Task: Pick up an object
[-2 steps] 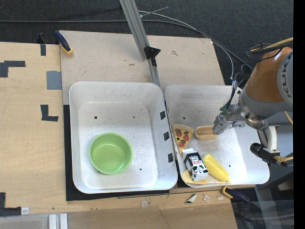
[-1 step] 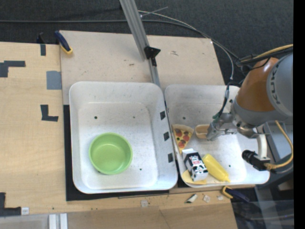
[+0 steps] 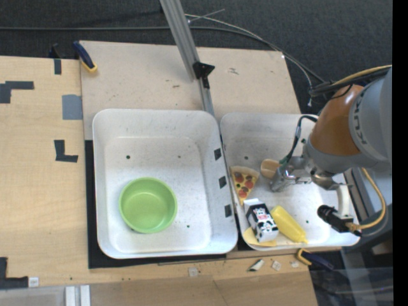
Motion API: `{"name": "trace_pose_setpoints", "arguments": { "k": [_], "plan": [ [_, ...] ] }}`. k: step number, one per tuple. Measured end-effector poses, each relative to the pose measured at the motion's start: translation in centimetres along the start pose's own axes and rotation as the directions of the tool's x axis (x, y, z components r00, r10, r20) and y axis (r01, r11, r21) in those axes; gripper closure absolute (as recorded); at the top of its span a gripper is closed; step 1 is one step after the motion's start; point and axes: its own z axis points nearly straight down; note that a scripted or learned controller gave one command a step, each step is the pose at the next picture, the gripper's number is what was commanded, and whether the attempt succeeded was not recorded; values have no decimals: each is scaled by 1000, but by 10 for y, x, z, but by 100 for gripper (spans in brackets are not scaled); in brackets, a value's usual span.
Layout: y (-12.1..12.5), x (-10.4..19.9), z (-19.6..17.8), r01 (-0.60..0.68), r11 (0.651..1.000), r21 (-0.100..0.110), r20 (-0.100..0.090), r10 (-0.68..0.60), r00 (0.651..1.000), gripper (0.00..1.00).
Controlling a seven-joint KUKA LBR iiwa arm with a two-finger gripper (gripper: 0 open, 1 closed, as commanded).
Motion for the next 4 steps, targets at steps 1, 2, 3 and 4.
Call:
{"name": "trace_pose_setpoints", "arguments": {
  "k": [1, 2, 3, 4],
  "plan": [
    [-1, 1, -9, 0, 1000, 2, -2, 0, 1000, 100],
    [8, 4, -57, 1, 1000, -7, 2, -1, 1000, 100],
    [4, 1, -100, 0, 1000, -5, 2, 0, 1000, 100],
    [4, 2, -122, 1, 1000, -5, 2, -1, 1000, 100]
  ]
}}
